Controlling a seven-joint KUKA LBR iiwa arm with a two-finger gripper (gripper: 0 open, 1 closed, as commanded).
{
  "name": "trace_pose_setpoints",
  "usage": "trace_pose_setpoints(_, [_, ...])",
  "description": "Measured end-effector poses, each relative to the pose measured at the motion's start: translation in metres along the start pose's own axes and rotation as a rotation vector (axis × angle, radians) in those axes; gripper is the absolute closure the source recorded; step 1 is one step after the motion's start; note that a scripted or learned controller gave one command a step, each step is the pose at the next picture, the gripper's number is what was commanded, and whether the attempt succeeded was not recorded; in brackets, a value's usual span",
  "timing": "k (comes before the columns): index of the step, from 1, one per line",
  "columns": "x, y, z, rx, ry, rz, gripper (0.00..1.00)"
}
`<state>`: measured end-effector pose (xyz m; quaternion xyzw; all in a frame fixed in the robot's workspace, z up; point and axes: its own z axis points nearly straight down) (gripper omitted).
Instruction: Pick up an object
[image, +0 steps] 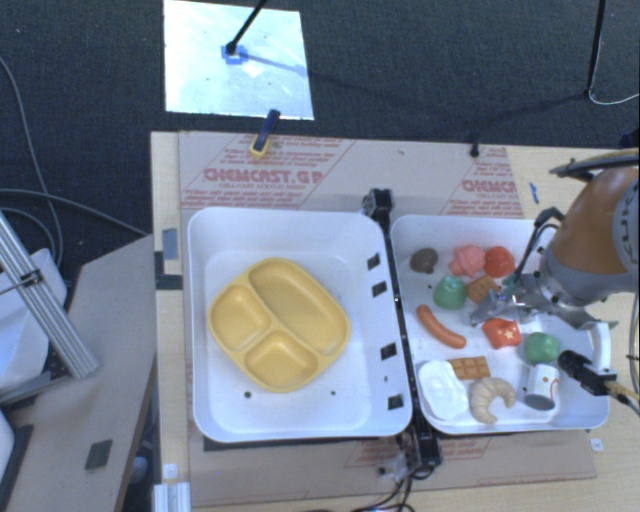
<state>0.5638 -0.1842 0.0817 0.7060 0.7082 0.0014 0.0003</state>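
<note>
Jaws (497, 306) hover just above the red toy (503, 333).

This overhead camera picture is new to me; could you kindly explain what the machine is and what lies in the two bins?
It is one fixed camera looking down at a slant. The grey robot arm with an orange band reaches in from the right; its two-finger gripper is low over the right white bin, among toy foods: a red sausage, a beige croissant, a green round piece and others. I cannot tell whether it holds anything. The left white bin holds a yellow divided plate.
</note>
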Motion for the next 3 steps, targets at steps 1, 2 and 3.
trace_pose_setpoints(1, [-0.002,-0.001,-0.010,0.002,-0.003,0.002,1.00])
trace_pose_setpoints(2, [0.071,0.045,-0.003,0.001,-0.005,0.004,1.00])
trace_pose_setpoints(3, [0.153,0.048,-0.107,-0.005,0.001,-0.009,1.00])
